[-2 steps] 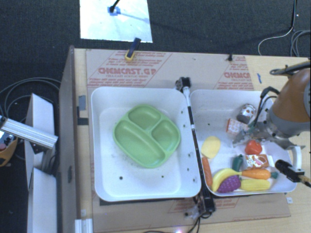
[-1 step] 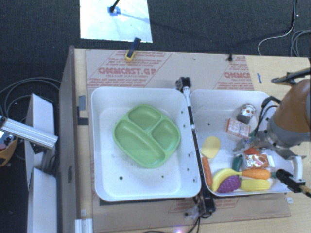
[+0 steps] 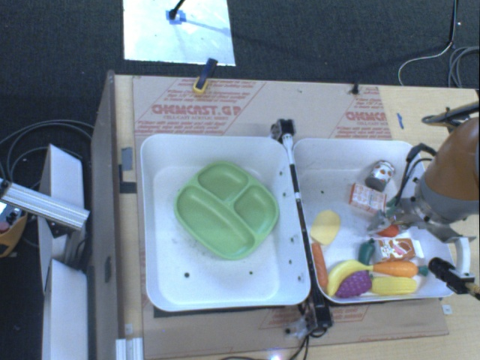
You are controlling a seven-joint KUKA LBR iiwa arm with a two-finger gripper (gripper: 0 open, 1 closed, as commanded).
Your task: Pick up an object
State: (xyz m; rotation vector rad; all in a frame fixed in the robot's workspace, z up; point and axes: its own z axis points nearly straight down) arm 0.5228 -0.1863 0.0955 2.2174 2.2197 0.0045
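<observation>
1. The grey arm with the orange band is reaching in from the right and is sitting low over the right-hand shallow white bin, presumably because all the pickable toys are lying there.
2. The gripper is hanging among the clutter near a small red-and-white carton. Whether its fingers are released or clenched cannot be told at this angle, and nothing is showing between them.
3. Candidate objects are crowding the bin's near corner: a yellow plastic banana, a purple toy grape bunch, an orange toy carrot, a pale yellow wedge and a small silver can. My judgement: the packing is making a clean single grasp unlikely.
4. The left-hand white bin is holding a green divided plastic plate, lying flat in the middle, probably as a drop-off target.
5. Both bins are resting side by side on the cardboard-topped counter.
</observation>
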